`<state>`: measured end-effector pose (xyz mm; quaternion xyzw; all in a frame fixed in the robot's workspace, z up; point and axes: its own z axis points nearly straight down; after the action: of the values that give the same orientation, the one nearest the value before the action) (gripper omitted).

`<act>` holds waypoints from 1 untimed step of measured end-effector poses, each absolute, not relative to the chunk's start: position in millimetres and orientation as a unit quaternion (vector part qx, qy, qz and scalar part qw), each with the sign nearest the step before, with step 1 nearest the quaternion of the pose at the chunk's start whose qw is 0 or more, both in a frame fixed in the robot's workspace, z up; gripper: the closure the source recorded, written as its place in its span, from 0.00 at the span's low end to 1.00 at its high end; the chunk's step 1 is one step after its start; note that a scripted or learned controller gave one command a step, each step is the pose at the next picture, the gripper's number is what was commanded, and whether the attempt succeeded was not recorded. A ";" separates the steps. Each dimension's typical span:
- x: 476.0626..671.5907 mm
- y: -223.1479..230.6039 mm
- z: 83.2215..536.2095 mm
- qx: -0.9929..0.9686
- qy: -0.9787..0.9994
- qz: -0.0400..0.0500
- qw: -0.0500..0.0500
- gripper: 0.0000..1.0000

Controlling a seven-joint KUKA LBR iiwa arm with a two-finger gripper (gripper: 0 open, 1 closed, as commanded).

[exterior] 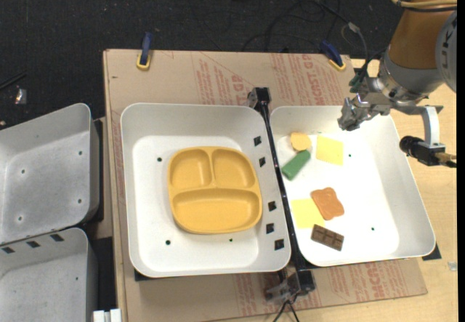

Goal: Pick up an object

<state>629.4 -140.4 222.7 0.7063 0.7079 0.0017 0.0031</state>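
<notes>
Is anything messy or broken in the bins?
Nothing looks broken or spilled. The toy food pieces lie loosely scattered in the right bin, some overlapping, while the yellow divided tray sits a bit crooked in the left bin. The gripper hovers near the right bin's top edge.

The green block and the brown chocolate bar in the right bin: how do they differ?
The green block is plain, lies diagonally, near the bins' divider, touching the orange piece. The chocolate bar is dark brown, segmented, nearer the front rim, beside a yellow square. Both lie flat.

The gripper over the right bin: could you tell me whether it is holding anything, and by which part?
Nothing is held: the gripper hangs above the right bin's far edge, apart from the items.
</notes>
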 end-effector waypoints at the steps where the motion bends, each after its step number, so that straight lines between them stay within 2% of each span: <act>1: 630.5 -140.6 275.9 0.706 0.708 0.001 0.003 1.00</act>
<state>630.5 -140.6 275.9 0.7063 0.7079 0.0014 0.0026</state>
